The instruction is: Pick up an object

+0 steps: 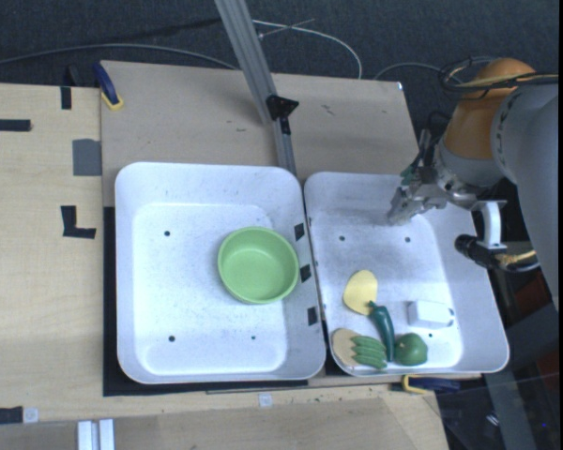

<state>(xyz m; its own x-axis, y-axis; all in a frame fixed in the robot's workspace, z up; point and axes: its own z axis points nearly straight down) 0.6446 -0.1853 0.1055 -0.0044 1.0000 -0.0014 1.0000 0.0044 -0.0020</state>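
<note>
The things I might lift lie mostly in the right bin [469, 279], bunched at its near end. A pale yellow piece [359, 291] sits just left of the bin's middle line, and a dark green, curved piece [382, 326] runs from it toward the near edge. Beside that, at the near left corner of this bin, a tan, flat piece with a green ridged top [357, 349] rests against the wall. A round green object [411, 349] lies just right of the dark green piece, touching or nearly touching it. A small white block [430, 313] sits a little farther and to the right of the round one, hard to make out against the white floor.

In the left bin [145, 251] there is a light green bowl [257, 264], upright, standing right of that bin's centre and close to the wall shared with the right bin.

My claw [401, 209] hangs over the far part of the right bin, well apart from the cluster at the near end, with nothing visible in its grasp. Whether it is spread or closed I cannot tell from this angle. My arm comes in from the right, with the orange band [483, 111] above the wrist.

Both bins rest side by side on the surface [188, 120], a tan board. A grey pole [249, 50] slants across its far side toward the gap between the bins.
</note>
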